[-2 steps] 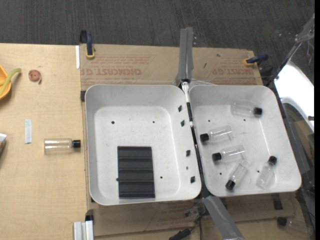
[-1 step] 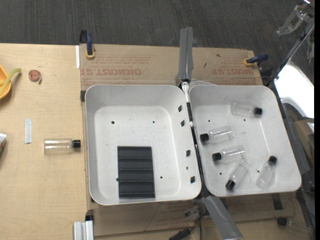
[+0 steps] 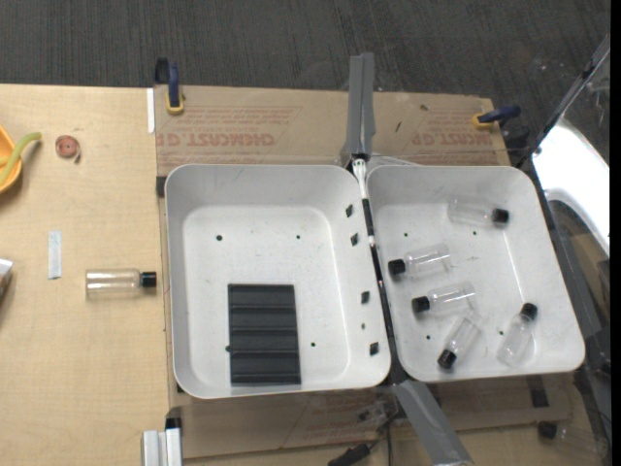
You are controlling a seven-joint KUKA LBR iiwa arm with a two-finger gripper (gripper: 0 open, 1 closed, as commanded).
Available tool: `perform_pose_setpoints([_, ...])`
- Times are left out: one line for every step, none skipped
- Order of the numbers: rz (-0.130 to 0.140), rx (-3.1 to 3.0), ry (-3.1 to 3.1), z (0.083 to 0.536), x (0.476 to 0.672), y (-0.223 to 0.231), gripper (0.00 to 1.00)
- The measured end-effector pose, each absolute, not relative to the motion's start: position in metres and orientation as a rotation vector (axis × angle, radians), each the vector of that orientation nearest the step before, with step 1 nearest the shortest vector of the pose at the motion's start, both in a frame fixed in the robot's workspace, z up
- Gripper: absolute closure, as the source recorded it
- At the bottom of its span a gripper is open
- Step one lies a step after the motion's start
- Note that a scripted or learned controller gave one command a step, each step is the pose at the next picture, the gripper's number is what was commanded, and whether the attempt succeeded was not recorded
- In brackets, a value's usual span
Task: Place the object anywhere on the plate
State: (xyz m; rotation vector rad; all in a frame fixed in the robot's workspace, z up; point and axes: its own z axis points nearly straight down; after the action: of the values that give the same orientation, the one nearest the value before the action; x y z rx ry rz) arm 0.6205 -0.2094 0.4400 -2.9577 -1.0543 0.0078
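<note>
Five clear vials [image 3: 446, 299] in right bin [image 3: 553, 260], lying flat, axes varied, ridged plate [image 3: 263, 334] in left bin [image 3: 194, 260]

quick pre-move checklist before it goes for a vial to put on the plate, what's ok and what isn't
1. Objects to pick: ok. Five clear vials with black caps lie in the right bin, for example the top vial and the middle vial.
2. Vials separated enough to grasp: ok. None touch or overlap, though the lower-right vial lies near the bin wall.
3. Target free: ok. The dark ribbed plate in the left bin has nothing on it.
4. Path over the divider between the bins: ok, nothing in the way.
5. Pincer state and position: cannot tell.
6. Stray vial on the bench outside the bins: not ok if it counts.
</note>
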Motion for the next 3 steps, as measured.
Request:
perform_pose_setpoints([0.008,-3.025,-0.845,0.439,0.649,-0.185,0.0])
perform_pose_setpoints([0.006,-3.068,-0.671,0.44,0.637,-0.222,0.0])
perform_pose_setpoints([0.005,-3.123,-0.331,0.44,0.645,-0.189,0.0])
